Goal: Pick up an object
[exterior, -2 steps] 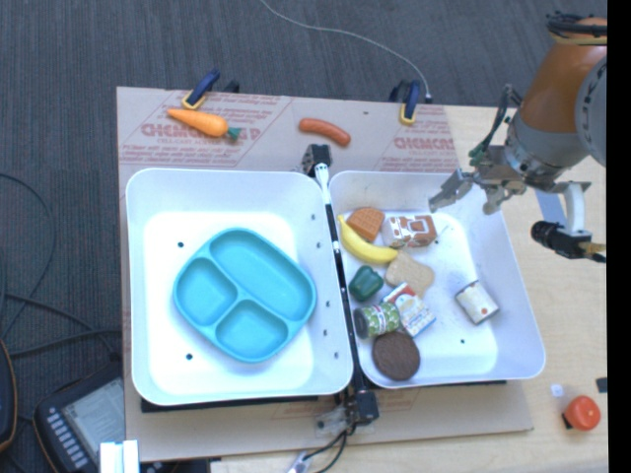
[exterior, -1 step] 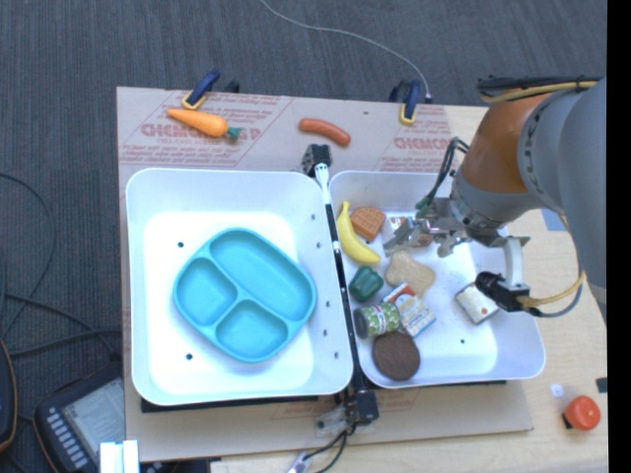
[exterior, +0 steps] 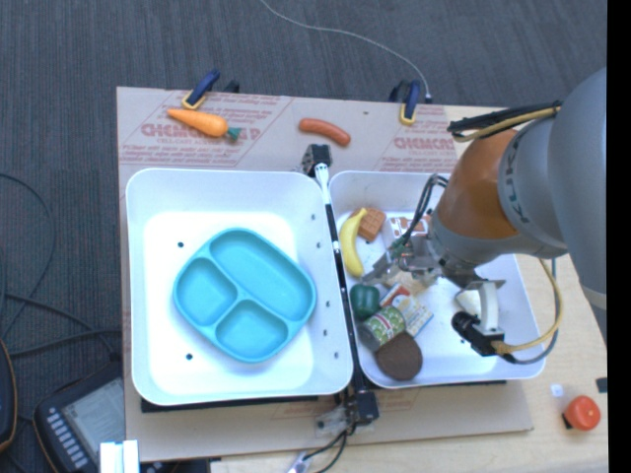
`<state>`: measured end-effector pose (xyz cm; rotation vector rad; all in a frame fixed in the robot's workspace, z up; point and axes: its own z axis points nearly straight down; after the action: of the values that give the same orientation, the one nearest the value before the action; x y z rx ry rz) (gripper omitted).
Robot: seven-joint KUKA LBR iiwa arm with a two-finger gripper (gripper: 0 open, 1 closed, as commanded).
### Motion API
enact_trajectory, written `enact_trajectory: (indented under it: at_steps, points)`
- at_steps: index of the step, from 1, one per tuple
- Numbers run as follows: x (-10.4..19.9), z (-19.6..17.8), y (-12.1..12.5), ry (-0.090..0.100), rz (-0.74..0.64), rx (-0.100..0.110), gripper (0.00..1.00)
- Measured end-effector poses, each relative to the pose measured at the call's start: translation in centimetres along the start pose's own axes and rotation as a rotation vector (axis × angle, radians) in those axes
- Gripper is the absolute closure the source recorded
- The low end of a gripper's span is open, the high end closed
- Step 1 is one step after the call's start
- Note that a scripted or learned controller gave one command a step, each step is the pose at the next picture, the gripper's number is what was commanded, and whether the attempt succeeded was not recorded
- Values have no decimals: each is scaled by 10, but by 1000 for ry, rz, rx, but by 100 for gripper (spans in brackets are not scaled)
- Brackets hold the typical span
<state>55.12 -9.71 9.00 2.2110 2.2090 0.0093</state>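
My gripper [exterior: 400, 263] is low inside the right bin [exterior: 523, 308], over its left-middle part. Just to its left lies a yellow banana [exterior: 350, 242], with a small orange block [exterior: 371, 225] beside the banana's top. Below the gripper sit a green pepper [exterior: 365, 299], a printed packet [exterior: 398, 317] and a dark brown round piece [exterior: 399, 359]. The grey arm with its orange band [exterior: 473, 190] covers the bin's upper right part. Nothing can be seen held in the gripper.
The left bin [exterior: 148, 264] holds a blue divided plate [exterior: 245, 295]. On the cardboard behind the bins lie a carrot [exterior: 201, 123] and a sausage [exterior: 324, 131]. A small orange object [exterior: 582, 414] sits off the board at the lower right. Clamps hold the board's back edge.
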Motion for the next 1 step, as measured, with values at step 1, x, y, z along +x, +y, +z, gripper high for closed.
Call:
enact_trajectory:
  at_steps: [1]
  points:
    - [0,-11,2,1,0,-2,100]
